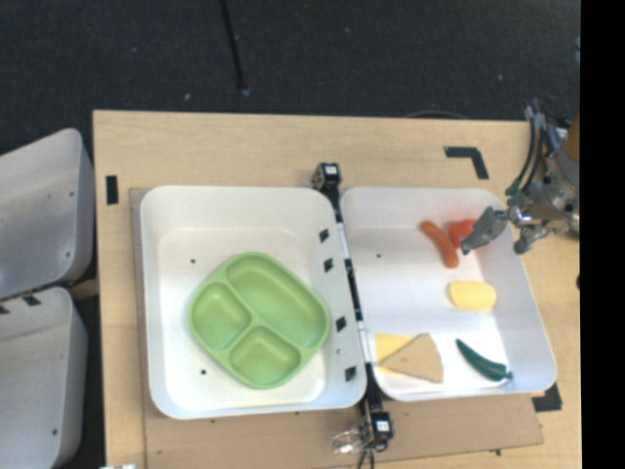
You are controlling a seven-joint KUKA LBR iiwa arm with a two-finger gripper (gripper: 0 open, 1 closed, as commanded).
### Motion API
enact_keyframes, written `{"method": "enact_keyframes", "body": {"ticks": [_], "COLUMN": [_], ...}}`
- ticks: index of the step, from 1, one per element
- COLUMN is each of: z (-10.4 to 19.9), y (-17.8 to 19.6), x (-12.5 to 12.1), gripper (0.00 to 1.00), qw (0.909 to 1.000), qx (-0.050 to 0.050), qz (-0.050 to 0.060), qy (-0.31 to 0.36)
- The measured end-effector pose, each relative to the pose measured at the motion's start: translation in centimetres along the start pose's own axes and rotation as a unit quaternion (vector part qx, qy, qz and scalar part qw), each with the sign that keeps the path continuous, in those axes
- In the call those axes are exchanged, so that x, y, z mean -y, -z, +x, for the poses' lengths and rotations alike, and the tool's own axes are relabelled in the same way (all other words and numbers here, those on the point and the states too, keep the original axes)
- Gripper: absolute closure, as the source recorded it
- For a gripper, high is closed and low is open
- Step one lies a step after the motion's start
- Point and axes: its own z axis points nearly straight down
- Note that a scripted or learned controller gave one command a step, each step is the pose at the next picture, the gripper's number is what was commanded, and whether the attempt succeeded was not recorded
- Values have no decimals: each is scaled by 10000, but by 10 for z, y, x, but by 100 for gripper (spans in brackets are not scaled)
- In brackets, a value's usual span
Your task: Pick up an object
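Hovering at the right bin far-right rim, your gripper spreads its jaws beside the carrot; lemon lies nearer.

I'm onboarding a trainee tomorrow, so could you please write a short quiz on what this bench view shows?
1. True or false: the green plate lies in the left bin.
2. Which item lies nearest the hand? A) pepper B) carrot C) bread
3. What colour is the oval item in the right bin?

Key: 1 true; 2 B; 3 yellow.
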Motion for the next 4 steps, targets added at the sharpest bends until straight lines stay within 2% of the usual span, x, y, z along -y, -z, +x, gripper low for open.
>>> {"method": "enact_keyframes", "body": {"ticks": [1, 2, 3, 4], "z": [0, 3, -1, -7], "y": [6, -55, -104, -147], "x": [-2, -6, -15, -13], "gripper": [0, 0, 0, 0], "qw": [10000, 10000, 10000, 10000], "qx": [14, 12, 14, 16], "qz": [-58, -39, -37, -43], "qy": [16, 7, -3, 1]}}
